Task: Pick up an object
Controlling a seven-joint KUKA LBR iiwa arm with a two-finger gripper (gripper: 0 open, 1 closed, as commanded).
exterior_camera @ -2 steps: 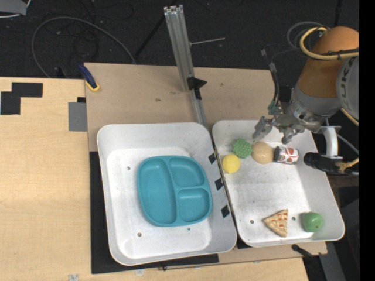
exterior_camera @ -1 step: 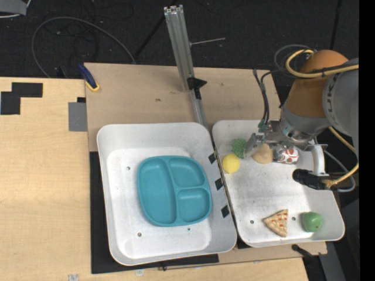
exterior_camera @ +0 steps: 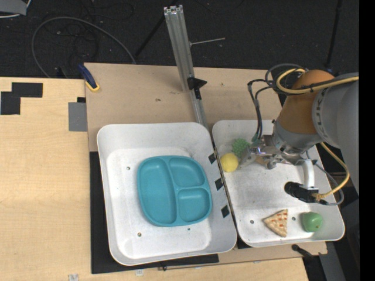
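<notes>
- Camera view, overall: table [exterior_camera: 135, 92] is carrying two shallow white bins side by side; left bin [exterior_camera: 117, 151], right bin [exterior_camera: 258, 215].
- Left bin: teal divided plate [exterior_camera: 173, 189] is lying flat near bin center, w/ three compartments, all facing up.
- Right bin, upper-left corner: yellow ball [exterior_camera: 229, 163] is sitting just beside the bin's left wall; green leafy item [exterior_camera: 240, 146] is lying just above it, touching or nearly touching, can't tell which.
- Right bin, lower-right area: pizza slice [exterior_camera: 277, 222] is lying flat near the front wall; green round item [exterior_camera: 312, 220] is sitting just beside it, to its right, apart from it.
- Arm [exterior_camera: 334, 116] is reaching in from the right, orange band above wrist, cables looping around it.
- Gripper [exterior_camera: 262, 154] is hanging over the right bin's upper part, near the green leafy item and yellow ball.
- Fingers: opening width can't be told; wrist body and cabling are obscuring them. Nothing is visibly sitting between them.
- Black part [exterior_camera: 300, 191] of the arm assy is hanging over the bin's right side.
</notes>
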